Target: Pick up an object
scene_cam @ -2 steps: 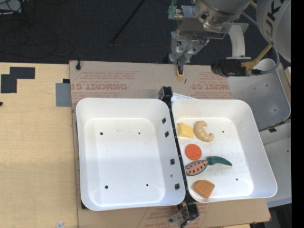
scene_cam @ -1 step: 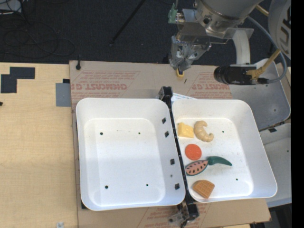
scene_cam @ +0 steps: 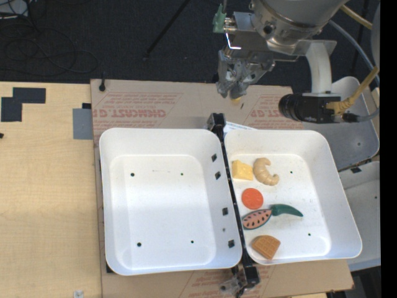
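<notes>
Arm pose first: from my screen the grey arm (scene_cam: 298,8) comes in from the upper right, its wide wrist housing near the top edge of the view, with the gripper (scene_cam: 236,92) hanging down from it beyond the far rims of the two bins. The gripper points downward over the brown cardboard sheet (scene_cam: 155,107) that lies under the bins, not over either bin. Its tip is small and dark against the cardboard, and I cannot tell whether the fingers are spread or pressed together; I see nothing between them.

On the desk (scene_cam: 43,185) the left bin (scene_cam: 111,166) and the right bin (scene_cam: 322,166) sit side by side, joined along a black strip (scene_cam: 224,191) running down the middle.

All the objects I could pick lie in the right bin, clustered toward its left half, near the strip. A yellow wedge (scene_cam: 242,170) lies at the far end of the group, with a tan croissant-shaped piece (scene_cam: 265,171) just beside it on the right. Nearer to me is an orange-red disc (scene_cam: 252,198). Below that, a reddish slice with dark seeds (scene_cam: 256,218) lies tilted, and a dark green curved piece (scene_cam: 286,211) lies just beside its right end; whether the two touch, I cannot tell. Closest to the near rim sits a brown waffle-like wedge (scene_cam: 265,246).

The gripper is well apart from every one of these pieces.
</notes>
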`<state>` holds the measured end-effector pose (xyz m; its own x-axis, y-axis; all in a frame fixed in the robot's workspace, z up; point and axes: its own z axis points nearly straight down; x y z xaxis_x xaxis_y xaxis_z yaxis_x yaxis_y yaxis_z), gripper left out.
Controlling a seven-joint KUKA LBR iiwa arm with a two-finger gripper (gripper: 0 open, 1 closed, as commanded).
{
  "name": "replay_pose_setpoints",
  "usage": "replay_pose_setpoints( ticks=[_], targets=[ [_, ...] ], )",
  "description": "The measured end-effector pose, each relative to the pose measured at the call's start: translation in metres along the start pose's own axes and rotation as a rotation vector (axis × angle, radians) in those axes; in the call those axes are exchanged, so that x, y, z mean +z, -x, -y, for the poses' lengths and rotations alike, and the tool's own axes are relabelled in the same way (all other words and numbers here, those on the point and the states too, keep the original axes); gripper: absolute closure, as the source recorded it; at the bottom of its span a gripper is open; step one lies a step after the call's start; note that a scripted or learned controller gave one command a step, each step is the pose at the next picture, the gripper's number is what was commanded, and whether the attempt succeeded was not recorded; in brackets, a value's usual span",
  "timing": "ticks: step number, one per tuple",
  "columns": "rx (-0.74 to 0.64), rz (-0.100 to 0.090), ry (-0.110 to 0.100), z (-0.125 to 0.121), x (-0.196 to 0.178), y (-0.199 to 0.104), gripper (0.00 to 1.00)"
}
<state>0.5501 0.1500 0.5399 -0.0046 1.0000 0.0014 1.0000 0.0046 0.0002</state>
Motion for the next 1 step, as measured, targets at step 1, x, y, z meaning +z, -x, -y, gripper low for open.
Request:
replay_pose_setpoints(
  ticks=[1],
  targets=[
    [-0.001,0.007,-0.020,0.0056,0.1569,-0.0624,1.00]
  ],
)
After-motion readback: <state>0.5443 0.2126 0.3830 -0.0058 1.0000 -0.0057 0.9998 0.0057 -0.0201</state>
